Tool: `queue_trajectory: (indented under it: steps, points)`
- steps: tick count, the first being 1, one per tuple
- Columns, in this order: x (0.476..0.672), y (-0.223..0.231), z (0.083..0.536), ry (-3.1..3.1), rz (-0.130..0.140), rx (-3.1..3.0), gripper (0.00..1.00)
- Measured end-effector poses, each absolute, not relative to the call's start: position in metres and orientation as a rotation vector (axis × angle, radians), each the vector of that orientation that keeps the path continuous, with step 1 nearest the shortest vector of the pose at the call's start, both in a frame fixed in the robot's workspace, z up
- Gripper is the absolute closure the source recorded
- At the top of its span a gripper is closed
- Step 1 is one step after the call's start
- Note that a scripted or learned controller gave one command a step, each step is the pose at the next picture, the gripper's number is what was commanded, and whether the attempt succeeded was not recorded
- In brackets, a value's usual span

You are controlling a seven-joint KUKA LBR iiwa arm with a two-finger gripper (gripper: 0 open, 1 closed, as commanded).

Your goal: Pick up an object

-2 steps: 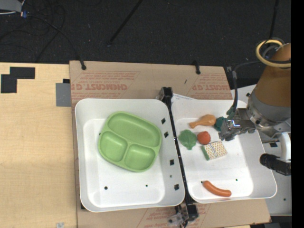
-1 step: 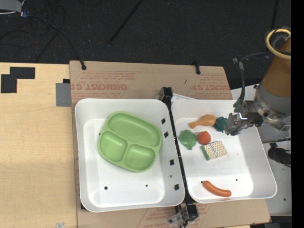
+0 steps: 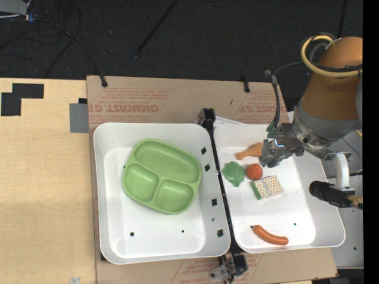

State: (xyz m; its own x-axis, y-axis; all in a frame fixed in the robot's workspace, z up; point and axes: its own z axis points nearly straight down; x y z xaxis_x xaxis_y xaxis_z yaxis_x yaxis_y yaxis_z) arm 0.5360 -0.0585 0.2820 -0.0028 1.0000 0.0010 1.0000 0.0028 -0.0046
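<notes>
The right bin (image 3: 308,229) holds a green broccoli-like piece (image 3: 233,173), a small red tomato (image 3: 254,171), an orange carrot-like piece (image 3: 249,152), a patterned block with a green edge (image 3: 266,187) and a red-orange sausage (image 3: 270,235). My gripper (image 3: 269,157) hangs over the upper middle of this bin, just right of the orange piece and just above the tomato. Its fingertips are dark and small against the bin, and nothing is visibly held between them.
The left bin (image 3: 112,229) holds a green divided plate (image 3: 161,176). A black divider (image 3: 214,176) runs between the bins. The grey arm with its orange band (image 3: 334,70) stands over the right bin's far right corner. Cardboard lies under both bins.
</notes>
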Motion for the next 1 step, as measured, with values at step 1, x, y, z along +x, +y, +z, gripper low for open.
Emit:
queue_trajectory:
  steps: [1]
  points:
    - [0.533, -0.0135, 0.2744, -2.223, 0.004, -2.214, 1.0]
